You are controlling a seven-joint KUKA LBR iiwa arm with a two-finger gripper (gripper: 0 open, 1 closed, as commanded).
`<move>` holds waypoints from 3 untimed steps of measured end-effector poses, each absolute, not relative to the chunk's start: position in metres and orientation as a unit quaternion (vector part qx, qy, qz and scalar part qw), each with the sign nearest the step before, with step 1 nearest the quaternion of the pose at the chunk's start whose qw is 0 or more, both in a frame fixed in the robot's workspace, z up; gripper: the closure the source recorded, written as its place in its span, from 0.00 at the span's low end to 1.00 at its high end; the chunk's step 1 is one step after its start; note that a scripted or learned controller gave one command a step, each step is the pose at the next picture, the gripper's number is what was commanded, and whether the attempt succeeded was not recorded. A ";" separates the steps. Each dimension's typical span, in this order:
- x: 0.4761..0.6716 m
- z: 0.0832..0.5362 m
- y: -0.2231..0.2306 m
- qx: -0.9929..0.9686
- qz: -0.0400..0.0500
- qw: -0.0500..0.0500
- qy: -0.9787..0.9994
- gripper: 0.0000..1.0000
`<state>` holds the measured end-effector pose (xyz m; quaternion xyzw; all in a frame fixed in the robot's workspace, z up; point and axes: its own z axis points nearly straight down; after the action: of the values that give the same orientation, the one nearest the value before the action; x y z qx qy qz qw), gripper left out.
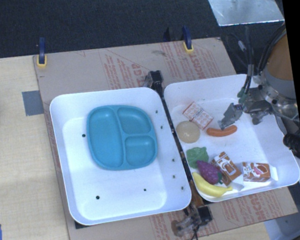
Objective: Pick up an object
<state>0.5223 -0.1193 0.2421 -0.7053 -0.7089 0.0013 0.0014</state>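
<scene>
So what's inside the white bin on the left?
The left bin holds a blue divided plate lying flat, with nothing on it. Whatever is under the plate is covered.

Cut off and hidden parts
The arm (279,69) is cut by the right edge; the yellow banana (210,187) is partly covered by purple grapes (208,170).

Legible text: none. Red lettering runs along the cardboard sheet (129,58) edges, too blurred to read. Red-and-white snack packets (197,115) in the right bin (271,149) carry print, likewise unreadable.
</scene>
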 end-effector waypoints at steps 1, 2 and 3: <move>0.554 0.171 -0.111 -0.705 0.002 0.001 -0.709 0.00; 0.577 0.095 -0.134 -0.705 0.000 -0.003 -0.709 0.00; 0.578 0.106 -0.135 -0.704 0.001 -0.004 -0.710 1.00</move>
<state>0.5777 -0.1355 0.1063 -0.7040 -0.7102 0.0009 -0.0043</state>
